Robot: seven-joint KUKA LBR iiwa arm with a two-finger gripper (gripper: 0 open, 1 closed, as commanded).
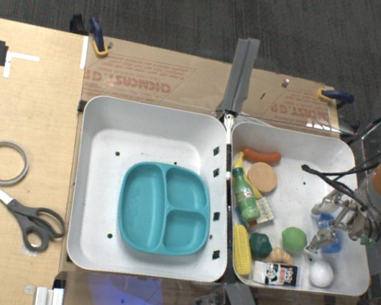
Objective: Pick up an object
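Note:
My gripper point(325, 226) is down in the right bin point(342, 288), near its right wall. Its fingers stand apart, one on either side of a small blue object point(330, 243) that lies on the bin floor. A green ball point(294, 239) sits just left of the gripper and a white ball point(321, 274) just in front of it. Further left lie a red sausage point(261, 155), a round tan disc point(263, 177), a green bottle point(245, 194), a yellow corn cob point(241, 248) and a black-and-white carton point(277, 274).
The left bin point(100, 125) holds a teal divided plate point(166, 208). On the bench to the left lie scissors point(26, 214) and a tape roll point(4, 161). Black cables point(332, 179) cross the right bin's far right corner.

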